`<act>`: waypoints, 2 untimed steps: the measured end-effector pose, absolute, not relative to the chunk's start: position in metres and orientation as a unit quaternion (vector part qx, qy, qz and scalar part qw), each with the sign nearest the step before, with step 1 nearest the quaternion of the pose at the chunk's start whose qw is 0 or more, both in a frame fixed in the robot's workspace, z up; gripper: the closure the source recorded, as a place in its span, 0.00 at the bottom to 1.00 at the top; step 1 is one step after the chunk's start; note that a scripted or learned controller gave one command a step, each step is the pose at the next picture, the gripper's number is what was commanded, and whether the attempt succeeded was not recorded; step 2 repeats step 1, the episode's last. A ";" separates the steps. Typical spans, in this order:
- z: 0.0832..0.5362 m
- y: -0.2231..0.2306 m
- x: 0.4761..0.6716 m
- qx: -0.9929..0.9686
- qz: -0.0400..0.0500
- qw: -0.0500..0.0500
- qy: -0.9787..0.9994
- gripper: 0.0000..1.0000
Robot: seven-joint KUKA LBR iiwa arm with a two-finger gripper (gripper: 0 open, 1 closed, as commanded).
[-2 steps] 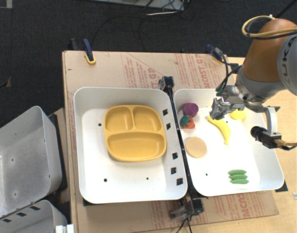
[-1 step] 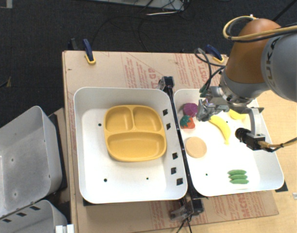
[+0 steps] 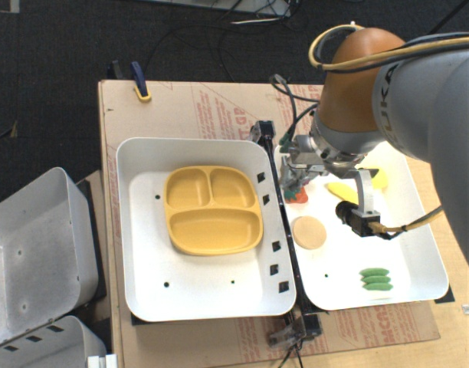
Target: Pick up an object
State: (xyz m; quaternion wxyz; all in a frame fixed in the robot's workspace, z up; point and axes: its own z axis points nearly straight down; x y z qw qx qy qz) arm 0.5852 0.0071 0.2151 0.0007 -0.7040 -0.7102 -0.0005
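green pea pod [image 3: 376, 279] front of right bin | hand [image 3: 297, 184] over red object [image 3: 298, 196] | grip: cannot tell

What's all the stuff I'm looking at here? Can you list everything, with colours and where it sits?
bins: two, white, side by side on the bench
divided plate: one, yellow, in the left bin
round disc: one, tan, right bin near its left wall
pea pod: one, green, right bin, front
small object: one, red, right bin, by the gripper
yellow object: one, right bin, partly behind the arm
clamp: one, blue and yellow, bench's back left edge
arm: one, grey with orange band, over the right bin
gripper: one, low in the right bin
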 end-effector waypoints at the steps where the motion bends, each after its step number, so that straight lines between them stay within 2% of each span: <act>1: 0.222 0.071 0.584 -0.703 -0.001 0.000 -0.711 1.00; 2: 0.222 0.071 0.584 -0.703 -0.001 0.000 -0.711 1.00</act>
